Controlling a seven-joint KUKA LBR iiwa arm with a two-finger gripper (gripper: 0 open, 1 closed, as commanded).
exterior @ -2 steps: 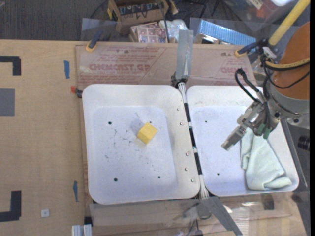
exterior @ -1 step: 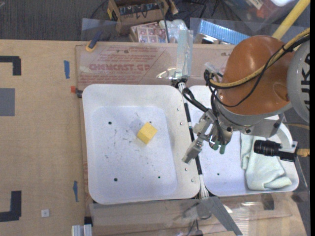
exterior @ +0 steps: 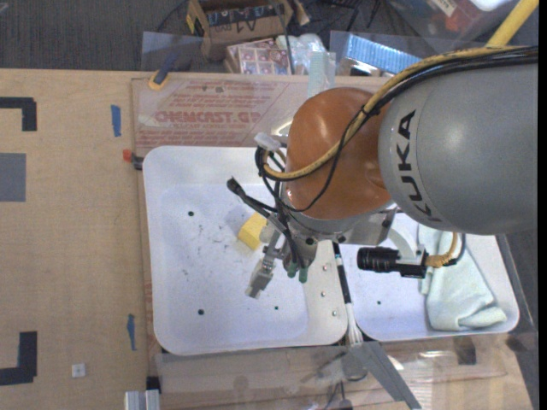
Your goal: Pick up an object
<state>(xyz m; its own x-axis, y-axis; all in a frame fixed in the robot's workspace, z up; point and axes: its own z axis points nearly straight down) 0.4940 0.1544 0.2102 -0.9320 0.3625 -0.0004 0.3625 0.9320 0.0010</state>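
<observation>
A small yellow block [exterior: 249, 231] lies in the left white bin [exterior: 184, 314], near its middle and partly tucked under the arm's wrist. My gripper [exterior: 261, 278] hangs from the orange-banded wrist [exterior: 333, 156] low over the left bin's floor, just below and right of the yellow block. I see nothing held in it. A pale green-white cloth [exterior: 461, 299] lies crumpled in the right bin [exterior: 385, 319], at its right side.
The big grey arm body [exterior: 470, 135] covers most of the right bin and the wall between the bins. Cables [exterior: 256, 199] loop off the wrist above the block. Boxes and clutter [exterior: 248, 32] sit beyond the bins' far edge. Wooden bench [exterior: 68, 229] spreads to the left.
</observation>
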